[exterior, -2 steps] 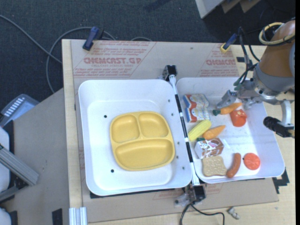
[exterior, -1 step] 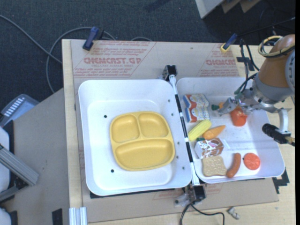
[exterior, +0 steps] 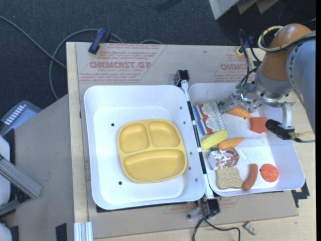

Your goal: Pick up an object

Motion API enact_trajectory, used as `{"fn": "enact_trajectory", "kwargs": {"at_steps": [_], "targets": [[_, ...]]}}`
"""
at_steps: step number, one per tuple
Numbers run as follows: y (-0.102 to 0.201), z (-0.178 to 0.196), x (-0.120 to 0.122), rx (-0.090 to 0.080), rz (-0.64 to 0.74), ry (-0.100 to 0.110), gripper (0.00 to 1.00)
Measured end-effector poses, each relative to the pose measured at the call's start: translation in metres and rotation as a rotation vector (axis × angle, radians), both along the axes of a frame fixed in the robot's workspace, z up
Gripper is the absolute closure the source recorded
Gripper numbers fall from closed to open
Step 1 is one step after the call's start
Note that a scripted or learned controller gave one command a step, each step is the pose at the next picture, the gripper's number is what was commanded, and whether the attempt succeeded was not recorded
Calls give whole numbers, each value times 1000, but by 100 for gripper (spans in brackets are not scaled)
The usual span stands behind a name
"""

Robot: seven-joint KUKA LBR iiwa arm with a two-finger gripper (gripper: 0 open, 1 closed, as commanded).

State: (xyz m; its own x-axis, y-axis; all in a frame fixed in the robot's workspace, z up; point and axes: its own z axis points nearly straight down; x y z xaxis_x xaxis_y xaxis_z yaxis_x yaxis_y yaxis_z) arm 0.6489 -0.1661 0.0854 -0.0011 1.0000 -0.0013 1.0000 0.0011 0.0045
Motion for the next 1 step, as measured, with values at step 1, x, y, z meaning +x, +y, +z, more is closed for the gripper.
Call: {"fn": "enact_trajectory", "kwargs": {"at_steps": [1], "targets": [[33, 0, 18, 0, 0, 1, 0]]}}
